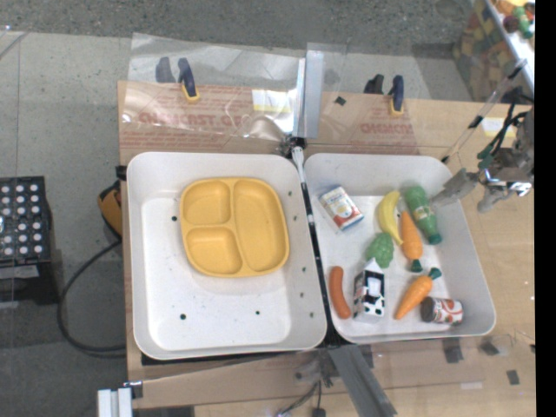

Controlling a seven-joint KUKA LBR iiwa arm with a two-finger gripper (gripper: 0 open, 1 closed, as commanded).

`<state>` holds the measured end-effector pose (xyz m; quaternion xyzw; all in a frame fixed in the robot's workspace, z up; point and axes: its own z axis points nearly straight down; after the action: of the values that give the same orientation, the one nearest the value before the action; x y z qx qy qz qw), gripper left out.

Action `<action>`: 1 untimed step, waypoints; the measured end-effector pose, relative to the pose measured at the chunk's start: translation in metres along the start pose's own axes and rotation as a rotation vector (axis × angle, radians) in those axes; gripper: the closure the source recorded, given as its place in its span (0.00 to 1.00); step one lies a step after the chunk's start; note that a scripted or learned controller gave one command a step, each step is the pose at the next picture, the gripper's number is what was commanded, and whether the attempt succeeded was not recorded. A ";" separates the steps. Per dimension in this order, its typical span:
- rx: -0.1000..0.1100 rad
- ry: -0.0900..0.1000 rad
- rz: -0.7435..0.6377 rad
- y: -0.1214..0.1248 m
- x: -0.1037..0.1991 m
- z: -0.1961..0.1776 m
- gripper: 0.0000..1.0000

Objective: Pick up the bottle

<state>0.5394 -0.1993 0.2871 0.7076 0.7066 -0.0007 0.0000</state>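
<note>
The green bottle (422, 213) lies in the right bin (473, 259), near its far right side, with its cap pointing toward the front. A yellow banana (388, 215) lies just left of it, and an orange carrot (410, 236) touches its lower end. My gripper (483, 186) hangs at the right rim of that bin, just right of the bottle and slightly above it, apart from it. Nothing shows in its grasp.
The right bin also holds a small white carton (340, 208), a green vegetable (380, 250), a red sausage (340, 291), a cow-print carton (372, 294), a second carrot (414, 294) and a can (443, 310). A yellow divided plate (234, 226) sits in the left bin (156, 302).
</note>
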 end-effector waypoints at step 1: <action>0.003 -0.001 0.057 0.031 0.003 0.095 0.00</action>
<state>0.5704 -0.1960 0.1923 0.7275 0.6861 -0.0020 -0.0004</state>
